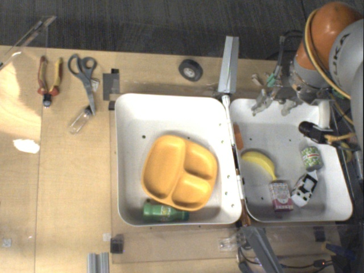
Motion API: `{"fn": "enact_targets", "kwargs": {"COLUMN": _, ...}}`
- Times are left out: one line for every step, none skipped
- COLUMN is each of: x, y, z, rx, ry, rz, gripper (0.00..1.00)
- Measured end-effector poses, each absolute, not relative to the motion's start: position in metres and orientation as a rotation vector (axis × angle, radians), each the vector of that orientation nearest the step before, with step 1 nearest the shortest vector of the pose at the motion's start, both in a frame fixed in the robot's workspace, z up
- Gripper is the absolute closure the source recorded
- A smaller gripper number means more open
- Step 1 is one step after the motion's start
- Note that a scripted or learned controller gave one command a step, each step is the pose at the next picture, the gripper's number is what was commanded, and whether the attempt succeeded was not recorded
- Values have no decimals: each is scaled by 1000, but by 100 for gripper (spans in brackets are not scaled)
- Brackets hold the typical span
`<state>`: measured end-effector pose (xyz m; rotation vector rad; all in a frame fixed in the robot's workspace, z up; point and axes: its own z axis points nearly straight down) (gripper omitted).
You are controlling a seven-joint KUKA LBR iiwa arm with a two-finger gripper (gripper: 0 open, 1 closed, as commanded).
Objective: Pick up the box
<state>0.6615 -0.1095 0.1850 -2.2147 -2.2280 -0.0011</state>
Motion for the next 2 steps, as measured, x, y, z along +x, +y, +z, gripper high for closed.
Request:
{"fn": "enact_targets", "kwargs": {"x": 608, "y": -136, "z": 161, "rx": -2046, "ry": -2389, "rz": -5, "gripper": 0}}
{"fn": "enact_targets", "kwargs": {"x": 547, "y": -150, "z": 115, "rx": -1901, "ry": -2506, "rz": -5, "gripper": 0}}
